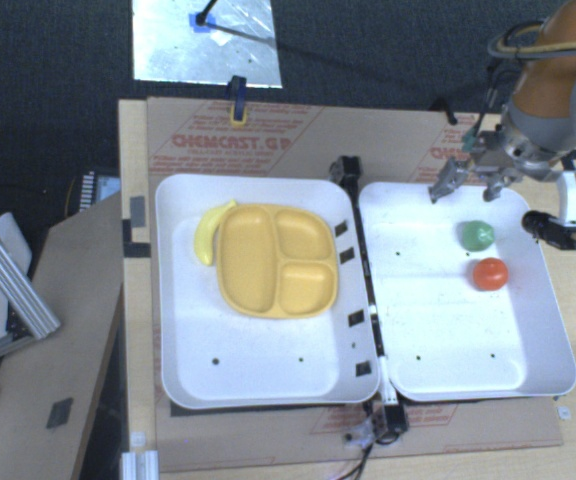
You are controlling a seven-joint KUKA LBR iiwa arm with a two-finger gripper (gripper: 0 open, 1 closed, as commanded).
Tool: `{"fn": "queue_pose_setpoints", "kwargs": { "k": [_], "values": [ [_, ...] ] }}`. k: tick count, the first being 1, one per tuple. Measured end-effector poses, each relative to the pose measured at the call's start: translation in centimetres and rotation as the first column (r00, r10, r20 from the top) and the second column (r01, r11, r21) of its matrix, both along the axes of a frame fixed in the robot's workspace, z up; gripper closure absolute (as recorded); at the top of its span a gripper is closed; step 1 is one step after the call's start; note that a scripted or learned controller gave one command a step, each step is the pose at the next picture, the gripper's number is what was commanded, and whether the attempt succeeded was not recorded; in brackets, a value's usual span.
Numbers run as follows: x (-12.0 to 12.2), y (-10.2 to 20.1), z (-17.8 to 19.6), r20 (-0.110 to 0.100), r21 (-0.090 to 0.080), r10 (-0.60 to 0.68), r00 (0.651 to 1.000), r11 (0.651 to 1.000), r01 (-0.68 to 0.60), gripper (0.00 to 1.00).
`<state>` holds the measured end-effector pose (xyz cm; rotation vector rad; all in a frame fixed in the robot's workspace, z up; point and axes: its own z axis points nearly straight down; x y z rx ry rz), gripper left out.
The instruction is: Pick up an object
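A: White right bin, then the yellow tray in the left bin; the green ball and orange ball lie near the right bin's far edge.

B: The gripper hangs spread, holding nothing. Round balls could roll from closing fingers.

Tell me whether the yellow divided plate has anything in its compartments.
Empty. All three compartments of the yellow divided plate show bare yellow; the banana lies outside it, against its left rim, in the left bin.
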<state>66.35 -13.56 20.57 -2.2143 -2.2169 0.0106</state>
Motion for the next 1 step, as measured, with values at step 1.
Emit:
{"fn": "queue_pose_setpoints", "kwargs": {
  "k": [1],
  "values": [
    [0.27, 0.02, 0.78, 0.012, -0.002, 0.002, 1.000, 1.000, -0.002, 0.00]
  ]
}}
